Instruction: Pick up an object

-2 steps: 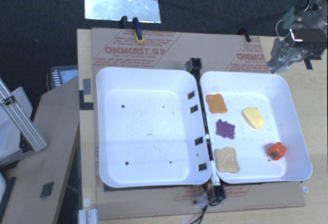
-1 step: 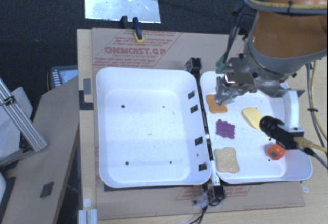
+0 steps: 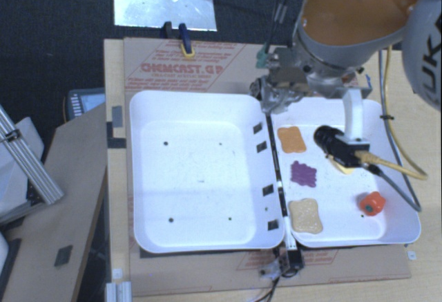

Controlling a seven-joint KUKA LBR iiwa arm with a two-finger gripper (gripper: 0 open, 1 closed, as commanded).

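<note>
The right bin (image 3: 400, 228) holds several small things. An orange flat slice (image 3: 291, 139) lies near its far left, with a purple lumpy piece (image 3: 303, 173) just in front of it. A beige bread-shaped slice (image 3: 305, 215) rests at the near left, and a small orange-red round object (image 3: 371, 203) at the near right. My gripper (image 3: 277, 97) hangs over the bin's far left corner, a little beyond the orange slice and apart from it. I see nothing between its fingers.
The left bin (image 3: 138, 155) stands beside the right one, joined by a row of dark clips (image 3: 266, 168). Both rest on a cardboard sheet (image 3: 179, 65). A blue and yellow clamp (image 3: 185, 41) sits at the back edge. The arm's bulk covers the far right.
</note>
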